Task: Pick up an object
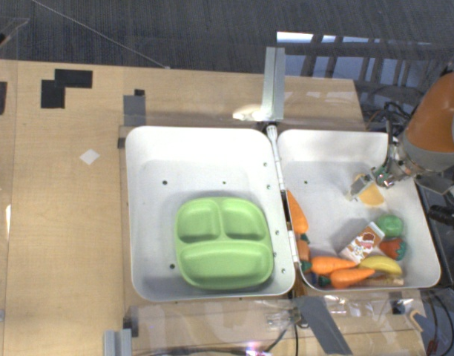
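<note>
My gripper (375,179) hangs low over the right bin (323,154), near its right wall, coming off the grey arm with the orange band (441,117). A small yellow-orange wedge (372,195) lies right under the gripper's tip, touching or nearly touching it; whether it is gripped cannot be made out. Toys are piled in the bin's near right corner: a small white and orange carton (363,245), a yellow banana (381,264), a green round piece (390,225), a red piece (395,249) and two orange carrots (332,263). Another carrot (296,215) rests against the bin's left wall.
The left bin (149,199) holds a green divided plate (223,243) in its near half. A metal post (274,87) stands behind the divider between the bins. Wooden bench top (56,221) spreads to the left.
</note>
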Robot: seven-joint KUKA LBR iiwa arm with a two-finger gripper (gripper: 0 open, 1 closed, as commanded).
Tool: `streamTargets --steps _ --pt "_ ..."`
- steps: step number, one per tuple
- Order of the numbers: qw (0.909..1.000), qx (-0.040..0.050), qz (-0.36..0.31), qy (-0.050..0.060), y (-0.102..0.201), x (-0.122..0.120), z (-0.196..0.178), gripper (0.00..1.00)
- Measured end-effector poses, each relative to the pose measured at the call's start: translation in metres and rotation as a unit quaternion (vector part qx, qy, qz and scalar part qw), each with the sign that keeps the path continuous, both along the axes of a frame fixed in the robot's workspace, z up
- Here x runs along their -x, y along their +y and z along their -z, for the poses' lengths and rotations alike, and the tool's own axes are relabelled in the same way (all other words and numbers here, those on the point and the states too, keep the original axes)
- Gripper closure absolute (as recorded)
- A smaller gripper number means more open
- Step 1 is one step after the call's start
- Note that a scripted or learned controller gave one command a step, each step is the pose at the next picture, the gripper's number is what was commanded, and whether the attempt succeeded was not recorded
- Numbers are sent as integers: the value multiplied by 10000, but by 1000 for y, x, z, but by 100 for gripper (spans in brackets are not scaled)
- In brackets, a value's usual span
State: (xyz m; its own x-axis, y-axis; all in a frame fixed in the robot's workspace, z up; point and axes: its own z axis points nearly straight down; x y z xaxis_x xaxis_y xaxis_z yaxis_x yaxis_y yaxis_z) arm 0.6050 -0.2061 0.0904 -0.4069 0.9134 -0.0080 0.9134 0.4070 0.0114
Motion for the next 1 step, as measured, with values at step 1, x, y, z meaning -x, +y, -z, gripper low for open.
streamTargets --steps 1 --pt "9995 11 -326 -5 1 0 0 0"
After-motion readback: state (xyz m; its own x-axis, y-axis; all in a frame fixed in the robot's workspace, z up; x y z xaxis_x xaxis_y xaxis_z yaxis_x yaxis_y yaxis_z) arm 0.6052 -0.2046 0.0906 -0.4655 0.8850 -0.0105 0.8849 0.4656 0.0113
